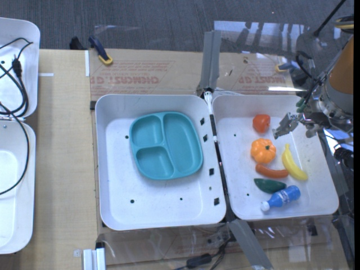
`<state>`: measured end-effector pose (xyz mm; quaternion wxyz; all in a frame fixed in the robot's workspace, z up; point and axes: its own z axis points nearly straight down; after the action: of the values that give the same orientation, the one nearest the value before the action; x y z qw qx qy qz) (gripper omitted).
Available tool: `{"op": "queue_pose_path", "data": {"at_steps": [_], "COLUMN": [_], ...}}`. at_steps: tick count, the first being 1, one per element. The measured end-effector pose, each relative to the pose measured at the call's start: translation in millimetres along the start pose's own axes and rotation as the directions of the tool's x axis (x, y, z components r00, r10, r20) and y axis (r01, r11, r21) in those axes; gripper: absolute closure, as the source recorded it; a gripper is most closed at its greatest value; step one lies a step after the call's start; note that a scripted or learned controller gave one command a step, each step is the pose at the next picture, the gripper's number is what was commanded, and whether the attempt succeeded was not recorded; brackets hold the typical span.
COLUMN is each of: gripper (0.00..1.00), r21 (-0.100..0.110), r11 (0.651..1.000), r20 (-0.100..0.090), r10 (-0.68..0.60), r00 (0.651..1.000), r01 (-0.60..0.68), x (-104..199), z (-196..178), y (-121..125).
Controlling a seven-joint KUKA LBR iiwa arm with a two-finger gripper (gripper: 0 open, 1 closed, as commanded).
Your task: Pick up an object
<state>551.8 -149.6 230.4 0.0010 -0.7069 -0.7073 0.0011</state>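
The right bin [236, 201] holds a red tomato [261, 122], an orange pumpkin-like fruit [263, 150], a yellow banana [293, 162], a red-orange chili [271, 171], a dark green vegetable [270, 185] and a small blue bottle [281, 199]. My gripper [297, 125] hangs over the bin's far right part, just right of the tomato and above the banana. Its two fingers stand apart with nothing between them.
The left bin [112, 207] bears a teal divided plate [166, 145]. A grey divider [211, 66] rises between the bins at the back. White shapes with black cables [14, 77] lie at the far left of the bench.
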Motion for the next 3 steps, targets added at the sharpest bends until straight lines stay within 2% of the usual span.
{"op": "queue_pose_path", "data": {"at_steps": [1, 2, 3], "gripper": [0.0, 0.0, 1.0], "r21": [0.001, 0.002, 0.001], "r11": [1.0, 1.0, 1.0], "r20": [0.0, -0.005, -0.003], "r10": [0.003, -0.001, 0.003], "r00": [1.0, 1.0, 1.0], "r01": [-0.003, 0.001, -0.003], "x": [-51, -55, -56], "z": [103, 140, 131], "y": [-13, -38, -38]}}
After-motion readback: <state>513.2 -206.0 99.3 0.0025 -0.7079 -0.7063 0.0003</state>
